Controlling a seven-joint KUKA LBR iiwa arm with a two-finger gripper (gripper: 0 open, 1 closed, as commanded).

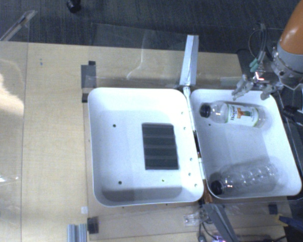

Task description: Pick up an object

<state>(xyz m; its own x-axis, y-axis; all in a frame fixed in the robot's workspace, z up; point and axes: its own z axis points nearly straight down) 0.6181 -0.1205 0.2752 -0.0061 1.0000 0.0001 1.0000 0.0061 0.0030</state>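
The gripper (252, 88) is seen poised over the far rim of the right bin (285, 150), fingers spread apart, nothing held between them. A labelled clear bottle (235, 114) is lying just below, another clear bottle (245, 178) nearer the front wall.

You have open floor in the middle of the right bin (288, 150), between the labelled bottle (233, 113) along its far wall and the clear bottle (245, 178) lying against its near wall.
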